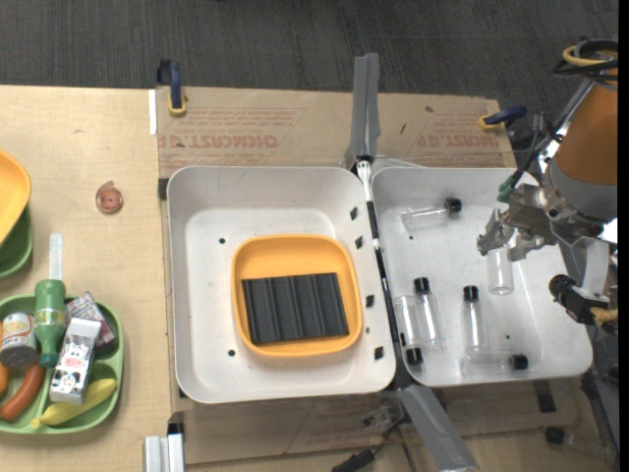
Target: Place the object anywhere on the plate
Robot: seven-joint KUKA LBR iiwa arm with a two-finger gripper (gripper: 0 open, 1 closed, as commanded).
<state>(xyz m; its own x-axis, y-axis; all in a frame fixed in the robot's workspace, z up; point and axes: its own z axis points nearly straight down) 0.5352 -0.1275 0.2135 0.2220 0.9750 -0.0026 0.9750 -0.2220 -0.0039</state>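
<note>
Fingers of our gripper (503, 247) seemingly pinched a vial (502, 271), though we couldn't tell for sure; next, carry to the plate (295, 254).

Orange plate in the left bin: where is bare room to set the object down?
The square orange plate carries a dark ribbed insert across its middle; bare room is the orange rim band around it, widest along the far edge. The left white bin floor around the plate is bare. The right bin is crowded with clear vials.
</note>
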